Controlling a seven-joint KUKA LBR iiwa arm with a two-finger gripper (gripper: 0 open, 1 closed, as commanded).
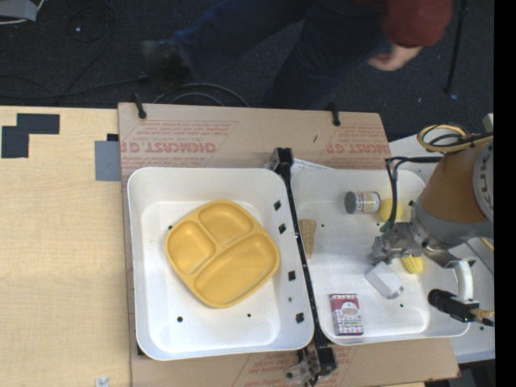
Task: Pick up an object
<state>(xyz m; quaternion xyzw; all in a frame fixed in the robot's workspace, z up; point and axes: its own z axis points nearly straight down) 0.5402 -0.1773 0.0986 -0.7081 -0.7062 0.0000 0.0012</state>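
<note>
My gripper [393, 252] is down in the right white bin [403, 329], under the grey arm with its orange band [451, 192]. Beside it lies a yellow object [413, 264], partly covered by the wrist. Just below the gripper sits a small pale grey block [384, 281]. A small metal can [362, 202] lies on its side toward the back of the bin, next to another yellow piece [388, 210]. Near the front wall rests a red and white box [346, 313]. A tan cone-shaped item [308, 234] lies by the divider.
The left white bin [153, 313] holds a yellow divided plate [222, 252]. A black clamp bar [292, 240] runs between the bins. Cables loop at the right [439, 135]. A person in a red top [411, 10] stands behind the bench.
</note>
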